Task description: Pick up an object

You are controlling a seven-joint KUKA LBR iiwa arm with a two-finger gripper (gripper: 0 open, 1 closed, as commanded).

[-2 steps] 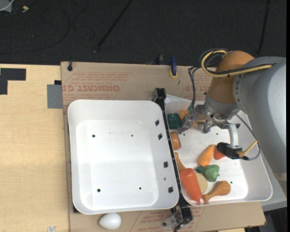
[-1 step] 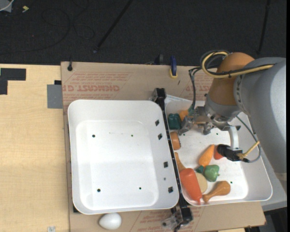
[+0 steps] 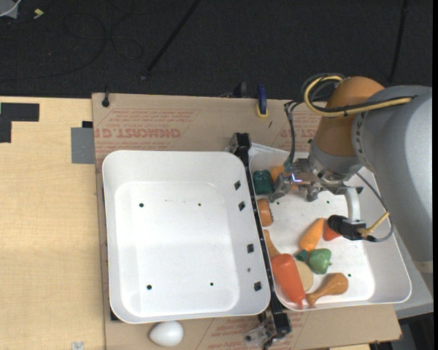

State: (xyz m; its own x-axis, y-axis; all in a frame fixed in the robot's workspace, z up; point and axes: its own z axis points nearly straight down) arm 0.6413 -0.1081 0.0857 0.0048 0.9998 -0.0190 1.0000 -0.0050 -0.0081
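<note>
Your gripper point(image 3: 301, 186) sits low over the upper part of the right bin point(image 3: 383, 286); whether it is clenched or released cannot be told. Just left of it lies a dark green object point(image 3: 262, 182). Below it you have an orange carrot point(image 3: 312, 234), a green pepper point(image 3: 319, 260), a red pepper point(image 3: 287, 278) and a tan drumstick point(image 3: 328, 286). A white egg point(image 3: 166, 334) rests outside the left bin point(image 3: 120, 232).
</note>
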